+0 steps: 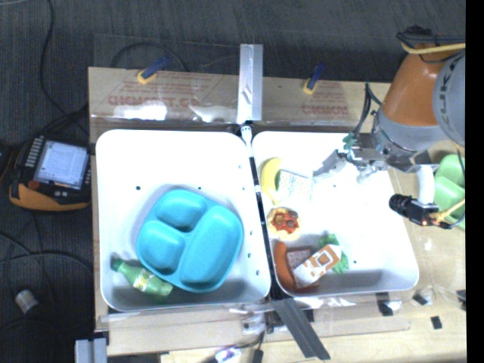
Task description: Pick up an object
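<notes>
No legible text anywhere, faint reddish print on the clear sheet [178, 97] behind the bins too blurred to read, label on the small orange-and-white box [316, 263] indistinct, lit screen of the handheld pendant [59, 165] unreadable.

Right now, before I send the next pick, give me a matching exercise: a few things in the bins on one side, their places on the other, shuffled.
Things:
1. blue plastic divided tray
2. green plastic bottle
3. yellow banana
4. two-finger gripper

Places:
A. right bin, top left corner by the divider
B. above the right bin's upper right part
C. middle of the left bin
D. left bin, bottom left corner, beside the tray

Pairs: 1-C, 2-D, 3-A, 4-B
</notes>
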